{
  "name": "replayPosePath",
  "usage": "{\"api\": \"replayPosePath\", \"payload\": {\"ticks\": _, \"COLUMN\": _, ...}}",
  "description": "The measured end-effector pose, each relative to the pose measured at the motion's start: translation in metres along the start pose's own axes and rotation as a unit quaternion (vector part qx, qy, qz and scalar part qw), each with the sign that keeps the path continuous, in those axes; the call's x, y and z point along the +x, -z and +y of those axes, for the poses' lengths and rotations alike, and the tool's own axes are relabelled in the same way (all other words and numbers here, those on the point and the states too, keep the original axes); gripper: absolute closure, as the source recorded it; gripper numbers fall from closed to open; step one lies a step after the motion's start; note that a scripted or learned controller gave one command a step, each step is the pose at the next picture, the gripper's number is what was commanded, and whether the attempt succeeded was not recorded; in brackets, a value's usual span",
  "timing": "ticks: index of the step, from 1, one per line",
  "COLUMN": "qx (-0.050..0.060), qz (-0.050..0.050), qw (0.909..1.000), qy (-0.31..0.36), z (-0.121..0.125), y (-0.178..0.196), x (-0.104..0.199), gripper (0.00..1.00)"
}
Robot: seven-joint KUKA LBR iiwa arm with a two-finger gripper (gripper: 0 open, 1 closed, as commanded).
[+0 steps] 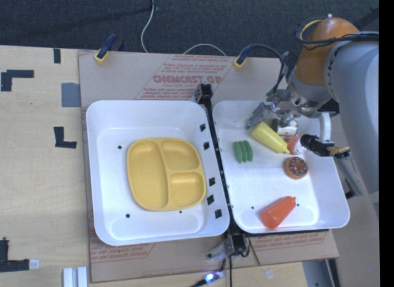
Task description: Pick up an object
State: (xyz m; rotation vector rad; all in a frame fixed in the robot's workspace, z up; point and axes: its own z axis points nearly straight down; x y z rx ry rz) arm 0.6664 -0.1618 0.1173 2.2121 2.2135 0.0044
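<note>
My gripper hangs low over the back of the right bin, its fingers spread open. Just below and in front of it lies a yellow tapered toy, pointing toward the bin's right side. The yellow toy's upper end sits close under the fingers, but nothing is held between them. A green ridged piece lies to the left of the yellow toy. A round brown doughnut-like toy rests to the right, and an orange-red carrot-shaped toy lies near the front.
A yellow divided plate lies in the left bin. A small red and white piece sits at the yellow toy's right tip. The grey arm covers the right bin's far right corner.
</note>
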Motion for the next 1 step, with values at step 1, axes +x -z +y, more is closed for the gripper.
{"api": "replayPosePath", "payload": {"ticks": 1, "qx": 0.000, "qz": 0.000, "qw": 1.0000, "qy": 0.000, "z": 0.0007, "y": -0.0050, "x": -0.0001, "gripper": 0.00}}
